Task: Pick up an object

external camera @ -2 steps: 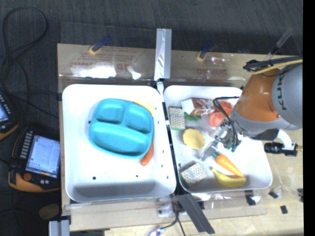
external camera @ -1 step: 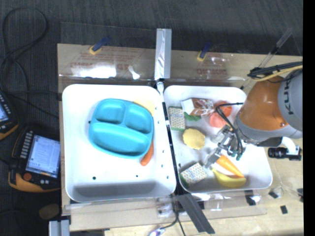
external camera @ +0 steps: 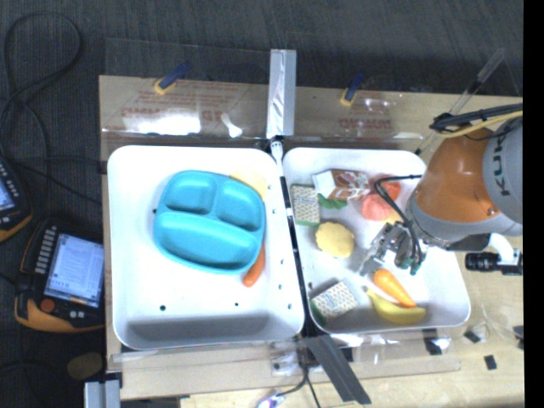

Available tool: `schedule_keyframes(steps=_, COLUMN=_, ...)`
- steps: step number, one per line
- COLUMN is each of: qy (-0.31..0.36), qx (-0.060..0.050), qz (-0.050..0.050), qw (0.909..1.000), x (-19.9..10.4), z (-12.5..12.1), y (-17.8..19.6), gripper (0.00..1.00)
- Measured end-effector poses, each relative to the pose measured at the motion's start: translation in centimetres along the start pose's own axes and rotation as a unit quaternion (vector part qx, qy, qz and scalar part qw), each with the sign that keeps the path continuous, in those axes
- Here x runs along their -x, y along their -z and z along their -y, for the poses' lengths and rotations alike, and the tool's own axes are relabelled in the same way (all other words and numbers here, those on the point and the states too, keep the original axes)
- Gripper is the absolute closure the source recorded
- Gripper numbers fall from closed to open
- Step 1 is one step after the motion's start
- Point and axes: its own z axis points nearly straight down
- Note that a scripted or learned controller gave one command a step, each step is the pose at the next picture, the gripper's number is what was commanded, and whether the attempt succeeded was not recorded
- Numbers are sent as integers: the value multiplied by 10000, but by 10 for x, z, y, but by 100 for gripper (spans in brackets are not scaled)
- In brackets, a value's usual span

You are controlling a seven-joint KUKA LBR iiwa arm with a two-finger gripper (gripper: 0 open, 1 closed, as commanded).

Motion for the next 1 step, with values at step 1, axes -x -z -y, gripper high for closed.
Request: schedule_keyframes(steps=1, qy=-2482, qx=-8, qz=-25, qw=9687, x=36, z=-61, y=-9, gripper=100)
